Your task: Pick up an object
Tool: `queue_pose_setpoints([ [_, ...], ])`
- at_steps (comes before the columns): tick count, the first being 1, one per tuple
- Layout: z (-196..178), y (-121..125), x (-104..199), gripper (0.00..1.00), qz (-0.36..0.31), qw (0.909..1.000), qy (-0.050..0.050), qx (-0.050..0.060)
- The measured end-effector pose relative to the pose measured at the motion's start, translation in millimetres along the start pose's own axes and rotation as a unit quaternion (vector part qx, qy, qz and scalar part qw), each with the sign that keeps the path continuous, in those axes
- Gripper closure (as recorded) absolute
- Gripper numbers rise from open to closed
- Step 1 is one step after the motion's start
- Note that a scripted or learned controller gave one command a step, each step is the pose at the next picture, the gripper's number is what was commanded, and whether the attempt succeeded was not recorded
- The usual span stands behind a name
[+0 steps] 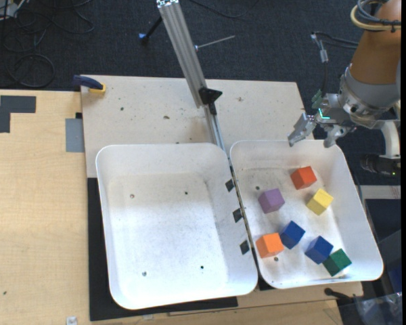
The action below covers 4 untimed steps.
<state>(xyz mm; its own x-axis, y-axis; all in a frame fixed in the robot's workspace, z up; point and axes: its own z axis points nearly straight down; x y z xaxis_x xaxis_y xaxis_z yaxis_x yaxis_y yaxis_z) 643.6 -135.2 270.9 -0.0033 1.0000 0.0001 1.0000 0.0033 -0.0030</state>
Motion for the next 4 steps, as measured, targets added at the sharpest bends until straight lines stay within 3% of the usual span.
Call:
queue_pose_setpoints([
  [3, 147, 1, -1, 0.0, 0.002, 1.0, 0.0, 0.003],
  [4, 133, 3, -2, 1.0, 0.003, 1.0, 0.0, 0.0],
])
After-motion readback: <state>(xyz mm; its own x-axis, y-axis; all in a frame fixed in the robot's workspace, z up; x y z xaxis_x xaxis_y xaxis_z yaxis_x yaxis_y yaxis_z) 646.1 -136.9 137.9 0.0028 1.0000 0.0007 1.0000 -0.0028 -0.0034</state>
